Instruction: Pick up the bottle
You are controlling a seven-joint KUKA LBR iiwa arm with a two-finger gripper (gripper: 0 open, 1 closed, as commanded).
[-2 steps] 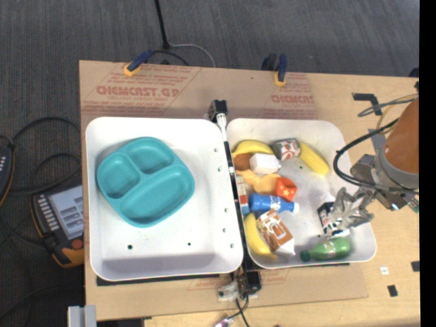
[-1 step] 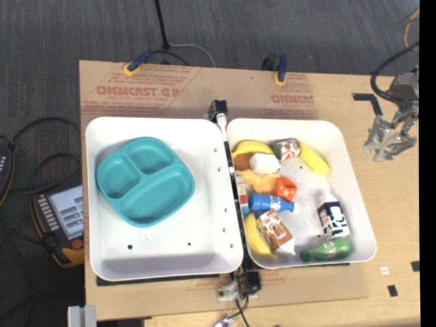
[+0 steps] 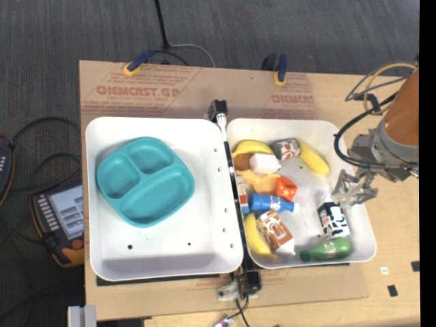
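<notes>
The arm point(image 3: 402, 125) is cut off by the right edge above the wrist, and the gripper point(image 3: 354, 189) beneath it is blurred, so finger spacing cannot be read. Left of the gripper, the lower banana point(image 3: 252, 234) is partly covered by the brown-and-white carton point(image 3: 275, 231), and the upper banana point(image 3: 248, 148) is partly covered by the white item point(image 3: 264, 163). Labels on the can point(image 3: 287, 149) up-left of the gripper and the dark can point(image 3: 333, 221) just below it are too small to read.
</notes>
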